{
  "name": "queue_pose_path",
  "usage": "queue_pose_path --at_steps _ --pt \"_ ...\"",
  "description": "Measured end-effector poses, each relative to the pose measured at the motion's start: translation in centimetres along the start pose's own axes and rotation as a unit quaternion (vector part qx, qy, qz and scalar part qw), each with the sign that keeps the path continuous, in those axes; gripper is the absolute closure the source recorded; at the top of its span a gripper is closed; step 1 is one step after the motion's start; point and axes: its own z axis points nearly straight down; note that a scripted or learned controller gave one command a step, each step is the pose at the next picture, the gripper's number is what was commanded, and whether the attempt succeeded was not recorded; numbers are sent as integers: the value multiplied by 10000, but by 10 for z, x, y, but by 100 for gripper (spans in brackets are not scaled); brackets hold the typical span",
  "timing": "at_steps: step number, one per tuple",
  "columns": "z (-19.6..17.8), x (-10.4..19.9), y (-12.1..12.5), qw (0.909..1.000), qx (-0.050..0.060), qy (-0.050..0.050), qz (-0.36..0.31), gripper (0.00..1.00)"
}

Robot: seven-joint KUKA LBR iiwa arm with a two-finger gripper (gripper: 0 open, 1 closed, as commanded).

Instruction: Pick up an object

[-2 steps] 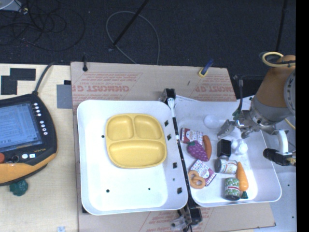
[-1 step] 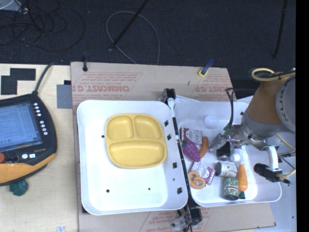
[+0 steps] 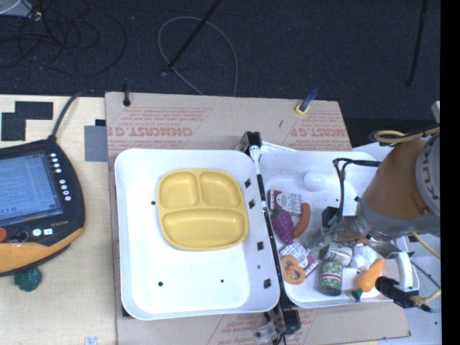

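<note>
The right bin (image 3: 316, 162) holds a jumble of small items. A purple bunch of grapes (image 3: 282, 225) lies beside a brown sausage (image 3: 302, 218) and a red and white packet (image 3: 286, 201). An orange ring (image 3: 292, 270) and a small printed pouch (image 3: 296, 251) lie at the front. A green-labelled can (image 3: 331, 276) sits next to an orange carrot (image 3: 370, 274). A white egg-shaped thing (image 3: 315, 181) rests near the back. My gripper (image 3: 335, 228) is low in this bin, just above the can and right of the sausage, partly hidden by the wrist.
The left bin (image 3: 136, 264) bears a yellow divided plate (image 3: 202, 208). A teach pendant (image 3: 36, 192) lies on the bench at far left. The arm's orange band (image 3: 395, 182) overhangs the right bin's right side. Cables hang by the wrist.
</note>
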Motion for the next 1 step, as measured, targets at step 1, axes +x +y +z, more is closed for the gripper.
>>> queue_pose_path --at_steps 1 --pt "1 -10 60 10000 0 -7 -8 0"
